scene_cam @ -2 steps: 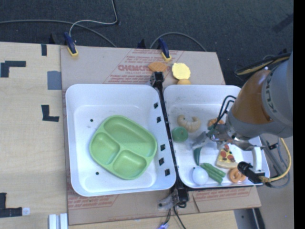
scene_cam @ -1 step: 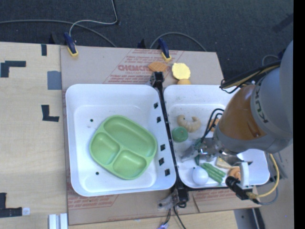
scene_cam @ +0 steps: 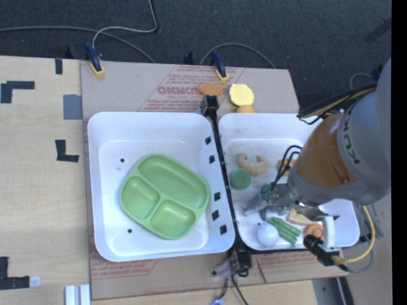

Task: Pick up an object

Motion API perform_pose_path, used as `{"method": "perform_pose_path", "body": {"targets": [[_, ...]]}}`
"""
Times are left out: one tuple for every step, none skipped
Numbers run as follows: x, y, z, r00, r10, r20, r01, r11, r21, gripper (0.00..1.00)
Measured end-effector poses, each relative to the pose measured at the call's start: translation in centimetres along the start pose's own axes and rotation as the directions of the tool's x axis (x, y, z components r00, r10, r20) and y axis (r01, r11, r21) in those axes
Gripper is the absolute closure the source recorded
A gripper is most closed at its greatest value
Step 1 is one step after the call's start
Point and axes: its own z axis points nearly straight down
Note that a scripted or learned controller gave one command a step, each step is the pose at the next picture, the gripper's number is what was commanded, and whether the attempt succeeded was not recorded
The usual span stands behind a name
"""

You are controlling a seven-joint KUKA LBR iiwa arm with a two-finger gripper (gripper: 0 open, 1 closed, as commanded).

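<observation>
Overhead view of the bench. A sheet of printed cardboard [scene_cam: 184, 91] lies under two shallow white bins and is pinned at its far edge by two blue-and-yellow clamps [scene_cam: 94, 60].

Arm [scene_cam: 346, 151]: the grey arm with its orange band enters from the right and covers the right half of the right bin [scene_cam: 254, 122].

Left bin [scene_cam: 102, 138]: it holds one light green divided plate [scene_cam: 165, 196], lying flat and turned at an angle to the bin walls.

Gripper [scene_cam: 259, 203]: it sits low in the right bin, left of the orange band, with dark fingers pointing toward the divider between the bins. Whether the claw is released or clenched cannot be told; no object is seen between its fingers.

Candidate objects in the right bin, in falling size: a tan curved toy [scene_cam: 253, 164] near the middle of the bin; a green ribbed piece [scene_cam: 283, 229] by the near wall; a round green item [scene_cam: 240, 180] just beside the divider and touching the tan toy's near side; a white ball [scene_cam: 268, 234] against the near wall, touching the green ribbed piece. The gripper lies between the round green item and the white ball.

Outside the bins: a yellow object [scene_cam: 241, 95] and an orange-brown object [scene_cam: 212, 89] rest on the cardboard behind the bins, near one clamp.
</observation>
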Motion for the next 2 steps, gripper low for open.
{"method": "perform_pose_path", "body": {"targets": [[-0.2,0.3,0.0,1.0,0.001,0.0,-0.001,1.0,0.002,0.0],[0.5,7.7,-0.1,1.0,0.0,0.005,0.0,1.0,-0.007,0.0]]}}
